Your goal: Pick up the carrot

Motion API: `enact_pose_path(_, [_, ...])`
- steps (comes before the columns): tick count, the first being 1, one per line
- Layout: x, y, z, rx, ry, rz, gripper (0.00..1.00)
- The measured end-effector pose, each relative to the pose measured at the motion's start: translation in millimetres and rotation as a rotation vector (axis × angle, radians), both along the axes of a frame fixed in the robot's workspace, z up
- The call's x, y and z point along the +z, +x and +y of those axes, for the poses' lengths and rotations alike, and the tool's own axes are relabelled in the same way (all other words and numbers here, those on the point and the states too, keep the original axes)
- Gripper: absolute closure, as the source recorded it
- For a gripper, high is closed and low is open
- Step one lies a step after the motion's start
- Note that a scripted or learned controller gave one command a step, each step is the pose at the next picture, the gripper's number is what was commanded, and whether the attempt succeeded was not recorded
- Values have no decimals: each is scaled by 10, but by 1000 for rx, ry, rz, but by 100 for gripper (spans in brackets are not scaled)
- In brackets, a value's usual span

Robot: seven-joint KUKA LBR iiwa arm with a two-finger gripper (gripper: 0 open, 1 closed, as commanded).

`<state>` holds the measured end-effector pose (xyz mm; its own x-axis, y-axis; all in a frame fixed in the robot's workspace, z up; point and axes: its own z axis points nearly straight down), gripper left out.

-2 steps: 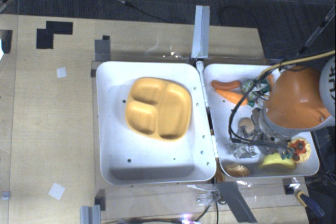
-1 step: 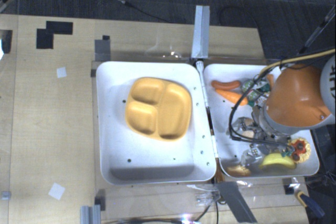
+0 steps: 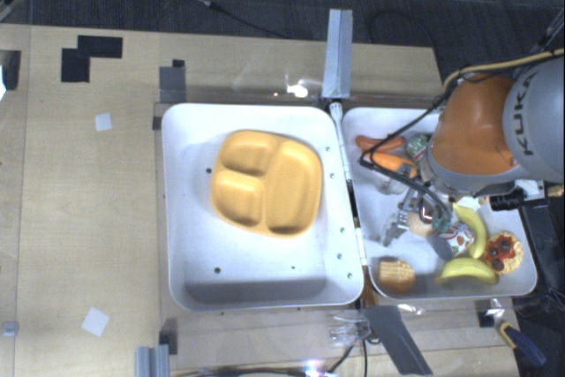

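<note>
Grey arm (image 3: 530, 115) reads "KU" (partly cut off) beside carrot (image 3: 381, 151).

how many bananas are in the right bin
2. One banana lies along the near edge of the right bin; another banana curves just above it, by the arm. The arm may hide more.

Two bins sit side by side on the bench (image 3: 88, 216). The left bin (image 3: 190, 278) holds a compartment tray (image 3: 267, 181) near its centre. In the right bin (image 3: 375, 124), the carrot (image 3: 381, 143) lies at the far left corner, a banana (image 3: 468, 271) along the near edge, and a bread piece (image 3: 395, 275) at the near left corner.
</note>
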<state>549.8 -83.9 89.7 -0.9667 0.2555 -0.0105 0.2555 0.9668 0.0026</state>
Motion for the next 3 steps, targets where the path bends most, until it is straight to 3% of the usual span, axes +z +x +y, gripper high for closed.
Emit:
enact_pose_path(1, [69,565,35,-99,1,0,0])
enact_pose_path(2, [-24,871,-90,-615,6,15,0])
enact_pose_path(3, [-4,379,-46,-555,6,-2,0])
